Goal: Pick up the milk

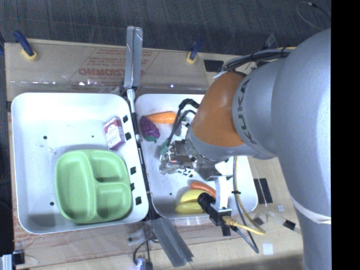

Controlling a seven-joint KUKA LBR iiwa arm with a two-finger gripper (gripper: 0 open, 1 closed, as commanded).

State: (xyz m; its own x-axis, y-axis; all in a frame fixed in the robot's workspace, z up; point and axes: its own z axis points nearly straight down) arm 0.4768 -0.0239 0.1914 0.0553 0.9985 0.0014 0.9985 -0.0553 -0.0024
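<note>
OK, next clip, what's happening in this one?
The KUKA arm reaches from the right over the right bin, its tool low among a carrot, a purple item and a banana. The milk carton lies untouched in the left bin beside a green tray.

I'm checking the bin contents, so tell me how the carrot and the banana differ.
The carrot is orange; the banana is yellow. The carrot lies at the far end of the right bin, the banana at the near end. The carrot tapers to a point; the banana is blunter. Both lie flat.
</note>
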